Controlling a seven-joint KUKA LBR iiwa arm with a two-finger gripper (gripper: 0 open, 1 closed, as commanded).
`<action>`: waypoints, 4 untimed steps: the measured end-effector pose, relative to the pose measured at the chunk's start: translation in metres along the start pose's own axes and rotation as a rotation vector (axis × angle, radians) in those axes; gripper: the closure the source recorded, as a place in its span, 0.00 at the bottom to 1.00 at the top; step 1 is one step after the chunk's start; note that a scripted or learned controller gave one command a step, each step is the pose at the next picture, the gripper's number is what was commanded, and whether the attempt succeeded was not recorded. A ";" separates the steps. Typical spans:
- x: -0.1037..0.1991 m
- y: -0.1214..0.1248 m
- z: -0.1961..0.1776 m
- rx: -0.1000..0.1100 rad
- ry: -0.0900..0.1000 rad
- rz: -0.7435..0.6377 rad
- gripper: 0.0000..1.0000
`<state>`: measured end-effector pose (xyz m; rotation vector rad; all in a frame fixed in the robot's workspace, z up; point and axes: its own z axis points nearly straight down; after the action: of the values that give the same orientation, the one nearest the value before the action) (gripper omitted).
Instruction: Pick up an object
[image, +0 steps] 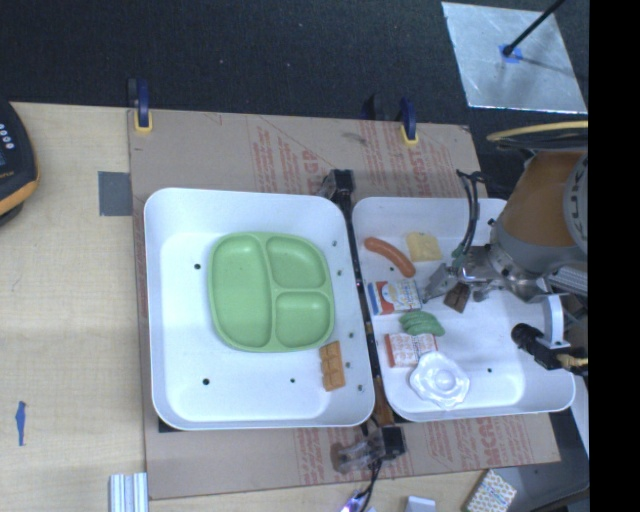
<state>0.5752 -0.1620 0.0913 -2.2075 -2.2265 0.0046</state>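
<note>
Two shallow white bins are set side by side on a brown cardboard sheet (250, 150) clamped to the tabletop, presumably so nothing shifts under the arm. In the left white bin (180, 390) a pale green three-compartment plastic plate (270, 290) lies flat near centre; a small orange-brown waffle-textured block (332, 366) sits just beside the plate's lower right corner, near the bin's right wall. The right white bin (520, 395) carries the loose pick candidates, clustered toward its left half: an orange-red sausage-shaped toy (389, 255), a pale yellow square slice (423, 245), a small red-and-white printed packet (394, 297), a green leafy toy (421, 323), a second red-and-white packet (410, 348) and a white crumpled plastic piece (439, 381). Jaws (455, 285) are seen low over the right bin, just right of the upper packet and the green toy. A dark small shape is seen at the tips, but whether it is a held object or a finger cannot be told; jaw opening cannot be told either. No grasp is confirmed.
</note>
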 end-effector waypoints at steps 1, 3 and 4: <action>-0.024 0.030 -0.001 -0.007 -0.004 0.002 0.00; -0.010 0.009 0.000 0.000 -0.002 0.002 0.00; -0.011 0.009 -0.011 0.000 -0.002 0.001 1.00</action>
<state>0.5839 -0.1731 0.1025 -2.2095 -2.2267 0.0077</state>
